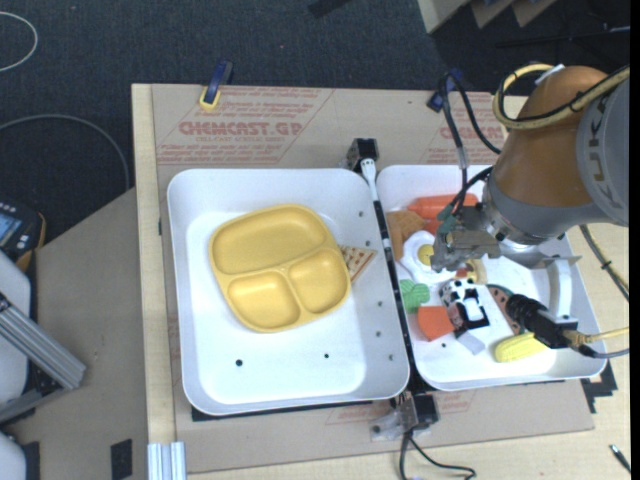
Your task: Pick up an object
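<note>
Hovering low over the bin [480, 370] on the view's right, the gripper [455, 253] sits above a crowd of small things, and whether it is open or shut cannot be told, nor whether it has hold of anything. Just beside it on the left lies a white-and-yellow piece like a fried egg [421, 256], touching a tan, bread-like piece [400, 230] that rests against the bin's left wall. Behind them, near the far wall, is an orange piece [438, 206]. In front of the gripper a black-and-white toy [465, 303] lies next to an orange-red block [432, 321], with a small green piece [412, 293] just left of them. A yellow piece [518, 347] sits near the front rim. The grey arm [545, 168] with its orange band reaches in from the right. The neighbouring bin [280, 368] holds a yellow plate [275, 278] with three sections, tilted slightly, and a tan waffle-patterned wedge [357, 260] touching the plate's right edge. Both bins stand on a brown sheet [150, 268] covering the bench, printed in red with "CHEMCAST GP" [240, 126]; the smaller line beneath is too fine to read. A blue-and-yellow clamp [212, 86] grips the sheet's far edge.
</note>
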### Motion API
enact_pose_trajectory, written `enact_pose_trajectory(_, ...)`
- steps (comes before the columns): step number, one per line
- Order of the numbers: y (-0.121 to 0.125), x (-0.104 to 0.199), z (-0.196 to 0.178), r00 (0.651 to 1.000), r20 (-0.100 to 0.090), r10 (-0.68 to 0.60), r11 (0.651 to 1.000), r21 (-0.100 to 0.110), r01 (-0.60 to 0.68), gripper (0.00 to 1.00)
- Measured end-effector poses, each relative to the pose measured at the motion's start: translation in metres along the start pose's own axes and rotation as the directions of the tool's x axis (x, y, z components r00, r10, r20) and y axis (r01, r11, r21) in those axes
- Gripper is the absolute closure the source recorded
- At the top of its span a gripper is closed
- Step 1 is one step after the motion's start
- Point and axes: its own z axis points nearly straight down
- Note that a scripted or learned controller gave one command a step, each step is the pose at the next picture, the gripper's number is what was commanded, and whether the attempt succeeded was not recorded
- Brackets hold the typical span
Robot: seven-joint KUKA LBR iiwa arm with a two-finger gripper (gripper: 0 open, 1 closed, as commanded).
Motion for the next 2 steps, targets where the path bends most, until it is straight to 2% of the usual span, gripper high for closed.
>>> enact_pose_trajectory(1, 0.016, 0.05, 0.001, 1.0, 0.001, 0.0, 1.0, -0.002, 0.0, 1.0)
enact_pose_trajectory(2, 0.027, 0.107, -0.022, 1.0, 0.001, 0.0, 1.0, -0.004, 0.0, 1.0)
